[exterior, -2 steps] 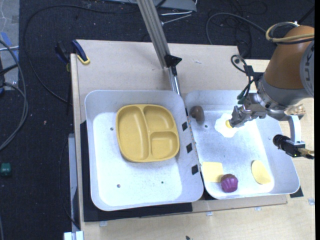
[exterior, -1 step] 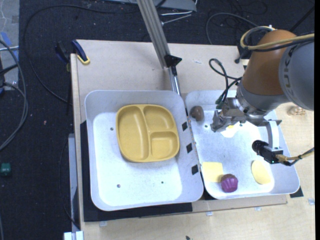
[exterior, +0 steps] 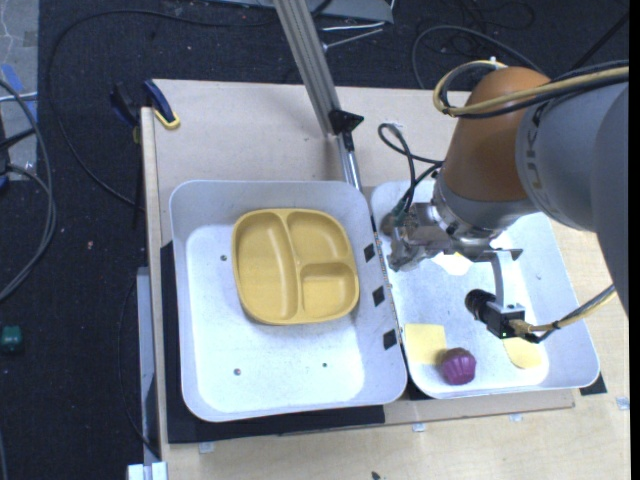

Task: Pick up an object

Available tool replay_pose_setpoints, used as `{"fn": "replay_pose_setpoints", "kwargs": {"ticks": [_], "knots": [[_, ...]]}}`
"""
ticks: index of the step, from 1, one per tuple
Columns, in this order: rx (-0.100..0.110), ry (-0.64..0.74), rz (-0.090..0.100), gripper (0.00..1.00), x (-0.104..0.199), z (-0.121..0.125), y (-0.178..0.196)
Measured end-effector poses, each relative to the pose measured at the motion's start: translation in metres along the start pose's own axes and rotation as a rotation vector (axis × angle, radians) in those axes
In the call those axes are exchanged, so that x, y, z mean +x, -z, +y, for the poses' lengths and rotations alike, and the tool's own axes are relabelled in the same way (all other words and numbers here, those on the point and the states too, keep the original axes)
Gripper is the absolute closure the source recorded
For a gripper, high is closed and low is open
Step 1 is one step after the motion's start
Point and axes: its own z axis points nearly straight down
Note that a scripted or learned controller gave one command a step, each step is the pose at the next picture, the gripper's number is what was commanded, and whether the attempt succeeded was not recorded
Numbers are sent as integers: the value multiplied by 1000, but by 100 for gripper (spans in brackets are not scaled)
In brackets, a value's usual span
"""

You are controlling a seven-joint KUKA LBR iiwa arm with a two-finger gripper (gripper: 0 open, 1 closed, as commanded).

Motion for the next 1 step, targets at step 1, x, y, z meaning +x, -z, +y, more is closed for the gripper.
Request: {"fn": "replay_pose_setpoints", "kwargs": {"ticks": [1], "knots": [[-1,0,0,100,50,-18,17]]}}
